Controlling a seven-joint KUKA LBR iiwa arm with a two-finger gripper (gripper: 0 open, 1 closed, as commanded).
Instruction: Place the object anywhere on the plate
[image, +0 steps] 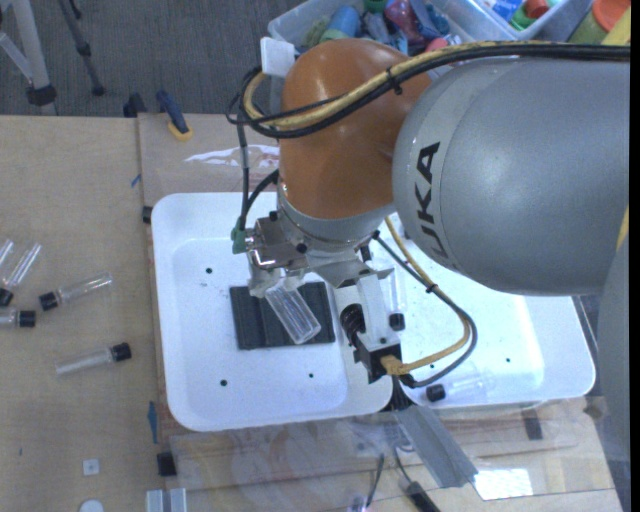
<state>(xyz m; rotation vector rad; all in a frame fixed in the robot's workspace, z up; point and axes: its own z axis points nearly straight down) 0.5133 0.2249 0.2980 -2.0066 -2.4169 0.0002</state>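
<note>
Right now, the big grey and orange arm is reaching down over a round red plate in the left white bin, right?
Not quite: in the camera view the plate is a dark rectangular one, not round or red. The arm's gripper does reach down over it, in the left white bin.

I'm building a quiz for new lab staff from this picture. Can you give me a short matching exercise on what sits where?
Things:
1. dark plate
2. clear tube
3. black-capped vials
4. blue clamp

Places:
A. on the wooden bench, left of the bins
B. flat on the left bin's floor
C. at the bench's far edge
D. lying across the plate, under the wrist

Pairs: 1-B, 2-D, 3-A, 4-C
</note>
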